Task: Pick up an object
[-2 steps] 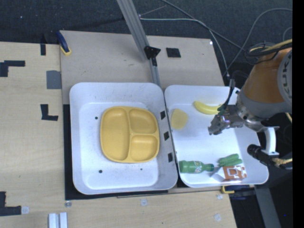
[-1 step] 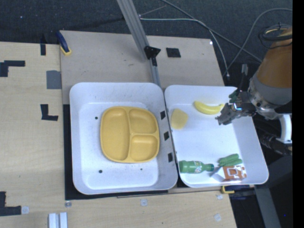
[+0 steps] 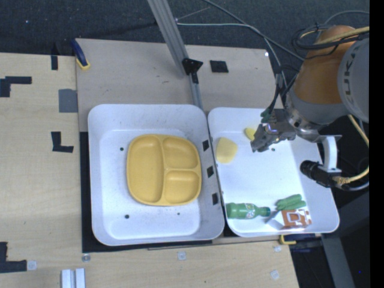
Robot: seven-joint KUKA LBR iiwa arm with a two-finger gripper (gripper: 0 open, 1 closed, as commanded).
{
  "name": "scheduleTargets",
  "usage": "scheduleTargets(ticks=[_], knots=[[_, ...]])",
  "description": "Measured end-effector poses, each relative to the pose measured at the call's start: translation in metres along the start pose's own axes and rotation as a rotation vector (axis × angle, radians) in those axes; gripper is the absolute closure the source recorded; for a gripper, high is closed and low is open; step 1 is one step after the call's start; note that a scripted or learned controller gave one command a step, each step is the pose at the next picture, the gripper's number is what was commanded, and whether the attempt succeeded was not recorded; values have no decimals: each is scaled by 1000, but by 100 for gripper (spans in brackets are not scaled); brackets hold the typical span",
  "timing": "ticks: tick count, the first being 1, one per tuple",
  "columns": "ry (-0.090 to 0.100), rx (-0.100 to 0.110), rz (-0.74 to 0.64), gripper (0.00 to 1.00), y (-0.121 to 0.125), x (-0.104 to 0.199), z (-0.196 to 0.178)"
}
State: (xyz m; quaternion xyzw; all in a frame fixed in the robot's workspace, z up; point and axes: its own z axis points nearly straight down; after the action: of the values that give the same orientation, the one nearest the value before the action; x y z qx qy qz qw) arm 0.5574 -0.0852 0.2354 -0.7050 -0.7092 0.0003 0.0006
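My gripper (image 3: 261,143) hangs over the upper part of the right bin (image 3: 273,176), reaching in from the right. A small yellow piece (image 3: 249,133) lies just to its upper left, close to it. A pale yellow rounded object (image 3: 226,149) rests near the bin's left wall. Along the bin's front edge lie a green bottle (image 3: 246,210), a green object (image 3: 290,202) and an orange and white packet (image 3: 294,219). Nothing shows between the fingers.
The left bin (image 3: 108,161) holds a yellow divided plate (image 3: 163,169). A grey pole (image 3: 171,26) slants down to the gap between the bins. Cables and a black fitting (image 3: 318,173) sit by the right bin's outer edge.
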Motion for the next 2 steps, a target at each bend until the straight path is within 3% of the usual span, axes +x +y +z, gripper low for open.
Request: scheduleTargets(ticks=[2], knots=[[1,-2,0,100,50,94,6]])
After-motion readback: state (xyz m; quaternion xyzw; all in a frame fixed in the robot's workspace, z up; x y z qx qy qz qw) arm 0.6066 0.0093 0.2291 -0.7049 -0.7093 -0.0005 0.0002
